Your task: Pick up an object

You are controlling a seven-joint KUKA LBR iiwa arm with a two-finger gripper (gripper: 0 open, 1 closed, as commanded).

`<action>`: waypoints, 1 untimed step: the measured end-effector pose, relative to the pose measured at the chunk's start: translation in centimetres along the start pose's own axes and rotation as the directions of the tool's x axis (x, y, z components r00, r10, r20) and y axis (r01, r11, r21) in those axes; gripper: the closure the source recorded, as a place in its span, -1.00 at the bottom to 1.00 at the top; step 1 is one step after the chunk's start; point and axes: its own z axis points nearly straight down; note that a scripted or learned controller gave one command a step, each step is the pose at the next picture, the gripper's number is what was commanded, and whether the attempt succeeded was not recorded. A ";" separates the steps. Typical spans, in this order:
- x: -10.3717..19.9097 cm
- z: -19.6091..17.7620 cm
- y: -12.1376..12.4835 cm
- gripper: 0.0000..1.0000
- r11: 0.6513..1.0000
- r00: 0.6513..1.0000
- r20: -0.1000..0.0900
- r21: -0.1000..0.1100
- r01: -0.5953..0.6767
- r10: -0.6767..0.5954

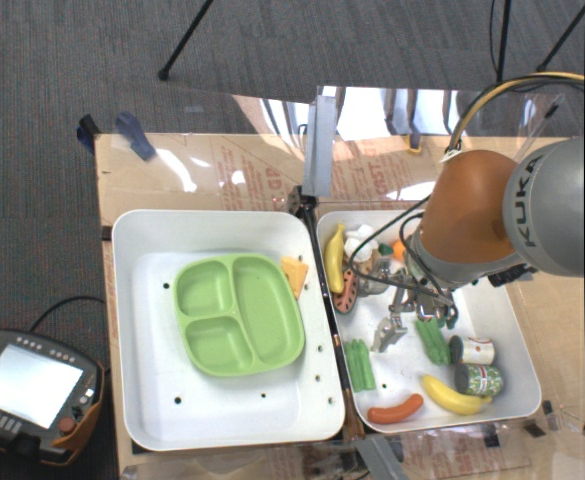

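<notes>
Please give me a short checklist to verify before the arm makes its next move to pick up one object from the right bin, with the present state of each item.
1. Tool is above the right bin: ok.
2. Something is held in the tool: cannot tell; the wrist hides much of it.
3. Objects are available to pick: ok; a green piece, a sausage and a banana lie in the front part of the bin.
4. Free space around the sausage: ok; it lies apart from the green piece.
5. Two cans touch the banana: not ok for a clean grasp there.
6. Green divided plate in the left bin is away from the arm: ok.
</notes>
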 end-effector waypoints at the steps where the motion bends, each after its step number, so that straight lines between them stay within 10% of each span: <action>1: 9.3 -0.4 -5.6 -1.00 0.999 0.999 0.016 0.004 0.033 -0.033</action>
